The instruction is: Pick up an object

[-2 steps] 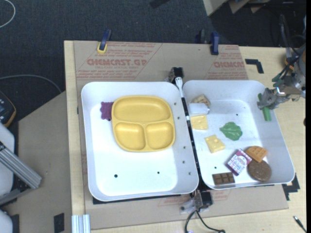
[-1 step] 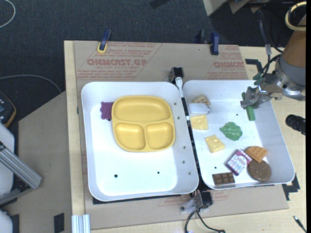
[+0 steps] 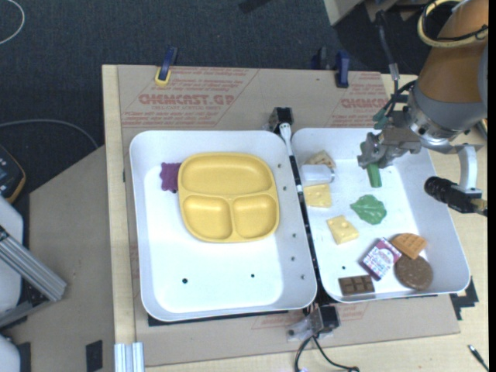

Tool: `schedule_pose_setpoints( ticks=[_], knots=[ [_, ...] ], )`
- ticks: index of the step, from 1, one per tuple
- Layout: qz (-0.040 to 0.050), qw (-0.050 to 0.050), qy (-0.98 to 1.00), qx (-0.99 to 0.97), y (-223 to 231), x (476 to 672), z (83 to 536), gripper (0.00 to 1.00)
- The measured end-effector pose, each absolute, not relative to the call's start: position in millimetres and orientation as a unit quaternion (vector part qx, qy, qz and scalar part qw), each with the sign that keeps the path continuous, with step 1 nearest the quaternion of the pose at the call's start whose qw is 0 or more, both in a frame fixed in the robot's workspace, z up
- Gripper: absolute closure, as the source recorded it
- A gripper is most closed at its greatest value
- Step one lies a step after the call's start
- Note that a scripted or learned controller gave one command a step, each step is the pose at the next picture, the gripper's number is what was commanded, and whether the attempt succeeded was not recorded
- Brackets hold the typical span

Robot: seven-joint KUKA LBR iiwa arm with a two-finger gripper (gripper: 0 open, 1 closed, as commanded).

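My gripper (image 3: 374,163) is hanging over the far part of the right bin (image 3: 449,242), my grey arm with its orange band reaching in from the right. A small dark green stick-like piece (image 3: 375,176) is sitting right at the fingertips, upright, its lower end pointing down toward the bin floor. I cannot tell whether the fingers are clamped on it or merely standing over it; the view is too small at the tips.

Nearer than that piece, a crumpled bright green lump (image 3: 368,208), leaf-like, is lying on the bin floor. To its left, two pale yellow cheese-like wedges (image 3: 317,197) are lying near the divider, with a tan wedge (image 3: 320,160) and a white block (image 3: 316,174) just beyond them on the far side. At the near end are lying a round brown disc (image 3: 413,272), an orange waffle-like piece (image 3: 408,245), a small pink-and-white packet (image 3: 379,259) and a dark brown bar (image 3: 356,285).

The left bin (image 3: 155,270) is holding a yellow divided tray (image 3: 229,195), with a purple item (image 3: 168,177) showing at the tray's left edge.
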State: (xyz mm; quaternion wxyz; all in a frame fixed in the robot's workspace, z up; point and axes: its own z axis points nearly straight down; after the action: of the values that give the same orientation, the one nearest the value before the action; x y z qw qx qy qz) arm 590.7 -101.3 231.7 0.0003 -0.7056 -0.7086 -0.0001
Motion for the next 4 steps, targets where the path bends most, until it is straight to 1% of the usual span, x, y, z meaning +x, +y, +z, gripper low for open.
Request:
schedule_pose_setpoints(
  ticks=[1, 2, 3, 4],
  knots=[
    [-0.0003, 0.002, -0.709, -0.705, -43, 585.5, 237, 1.00],
    [0.0005, 0.002, -0.709, -0.706, -9, 585.9, 234, 1.00],
    [0.0017, 0.002, -0.707, -0.707, -10, 584.0, 215, 1.00],
    [-0.0007, -0.001, -0.707, -0.707, -21, 584.1, 225, 1.00]
  ],
)
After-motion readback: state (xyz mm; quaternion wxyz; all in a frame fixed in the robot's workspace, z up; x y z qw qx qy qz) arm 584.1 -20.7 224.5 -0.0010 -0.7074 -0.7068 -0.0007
